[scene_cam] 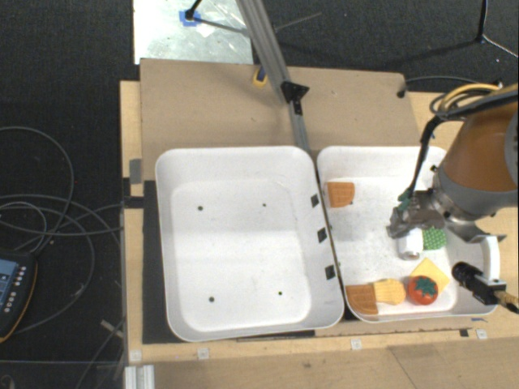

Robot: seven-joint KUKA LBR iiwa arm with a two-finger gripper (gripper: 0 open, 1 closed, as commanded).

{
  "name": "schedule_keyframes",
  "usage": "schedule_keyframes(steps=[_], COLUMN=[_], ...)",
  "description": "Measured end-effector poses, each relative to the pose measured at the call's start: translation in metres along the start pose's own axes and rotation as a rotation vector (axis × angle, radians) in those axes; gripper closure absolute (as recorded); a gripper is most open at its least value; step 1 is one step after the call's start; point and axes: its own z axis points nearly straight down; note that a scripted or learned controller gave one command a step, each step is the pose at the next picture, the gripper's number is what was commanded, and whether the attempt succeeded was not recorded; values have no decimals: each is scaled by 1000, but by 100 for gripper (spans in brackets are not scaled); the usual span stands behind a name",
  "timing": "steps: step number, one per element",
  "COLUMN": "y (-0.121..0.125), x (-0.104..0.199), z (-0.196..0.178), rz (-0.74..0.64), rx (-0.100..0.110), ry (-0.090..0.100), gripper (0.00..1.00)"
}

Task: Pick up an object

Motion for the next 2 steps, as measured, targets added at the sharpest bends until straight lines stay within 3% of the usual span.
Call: schedule_keyframes(steps=[1,2], y=[6,16], x=[-6,42], z=[-45,-52], rz=[0,-5], rx=[0,4], ry=[-1,2], gripper=[100,100])
